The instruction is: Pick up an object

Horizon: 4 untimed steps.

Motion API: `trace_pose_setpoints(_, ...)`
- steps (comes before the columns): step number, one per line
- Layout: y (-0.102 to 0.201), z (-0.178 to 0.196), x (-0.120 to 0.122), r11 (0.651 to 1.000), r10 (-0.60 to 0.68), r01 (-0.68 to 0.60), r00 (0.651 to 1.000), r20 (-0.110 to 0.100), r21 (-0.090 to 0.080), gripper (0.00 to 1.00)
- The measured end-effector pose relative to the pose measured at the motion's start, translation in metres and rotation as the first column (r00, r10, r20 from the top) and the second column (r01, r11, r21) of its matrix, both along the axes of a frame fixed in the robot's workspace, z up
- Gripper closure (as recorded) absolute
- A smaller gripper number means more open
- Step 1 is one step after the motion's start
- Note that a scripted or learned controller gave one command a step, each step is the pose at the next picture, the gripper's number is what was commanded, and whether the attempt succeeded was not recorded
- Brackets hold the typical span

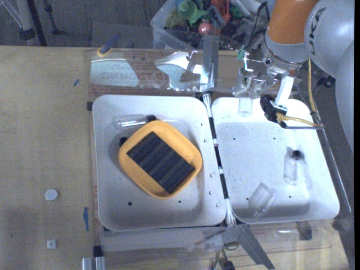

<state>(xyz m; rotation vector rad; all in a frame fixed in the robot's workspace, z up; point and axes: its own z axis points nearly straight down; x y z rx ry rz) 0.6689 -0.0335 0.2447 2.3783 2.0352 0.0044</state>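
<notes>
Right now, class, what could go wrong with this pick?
1. The pincer hangs over the right bin's far edge, apart from everything, so it may close on air.
2. The clear bottle and clear cup look slippery and hard to see.
3. The yellow tray looks too wide to grip.

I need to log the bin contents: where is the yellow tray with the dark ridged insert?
The yellow tray lies in the left bin, about at its centre, turned at an angle, with a clear item just behind it.

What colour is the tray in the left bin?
Yellow, with a dark ribbed centre; camera view.
</notes>
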Motion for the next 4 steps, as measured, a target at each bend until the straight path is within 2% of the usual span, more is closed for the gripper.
trace_pose_setpoints(1,-0.08,-0.095,-0.003,0.998,-0.066,0.066,0.998,-0.012,0.006,1.0)
trace_pose_setpoints(2,-0.103,-0.01,-0.002,0.94,-0.342,0.342,0.94,-0.007,0.005,1.0)
trace_pose_setpoints(3,-0.138,-0.082,-0.003,0.714,-0.7,0.7,0.714,-0.015,0.004,1.0)
trace_pose_setpoints(4,-0.175,0.007,-0.038,0.577,-0.816,0.817,0.577,-0.009,0.006,1.0)
